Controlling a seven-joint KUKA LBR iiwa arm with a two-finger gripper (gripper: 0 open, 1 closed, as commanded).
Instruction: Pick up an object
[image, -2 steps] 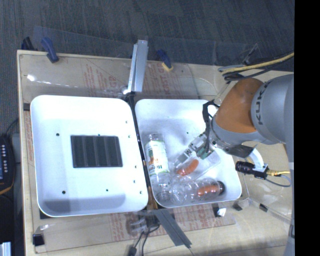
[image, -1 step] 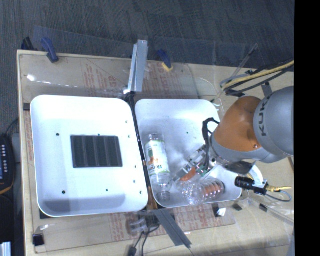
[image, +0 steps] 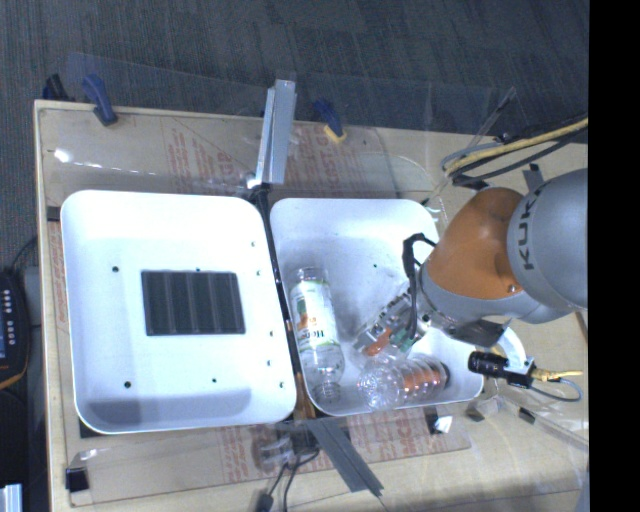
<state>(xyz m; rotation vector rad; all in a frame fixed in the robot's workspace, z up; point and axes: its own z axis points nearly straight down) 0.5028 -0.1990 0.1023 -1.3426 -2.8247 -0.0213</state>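
Two bottles (image: 314, 330) (image: 405, 380) (labels unreadable), claw (image: 390, 335) between.

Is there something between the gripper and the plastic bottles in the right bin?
Nothing visible does. The gripper is low in the right bin, just above the clear bottle lying along the near wall. The labelled bottle lies to its left, with bare floor between.

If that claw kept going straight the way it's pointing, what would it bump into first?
Probably the clear bottle with the orange band lying just below the gripper in the right bin, though depth is hard to judge from above.
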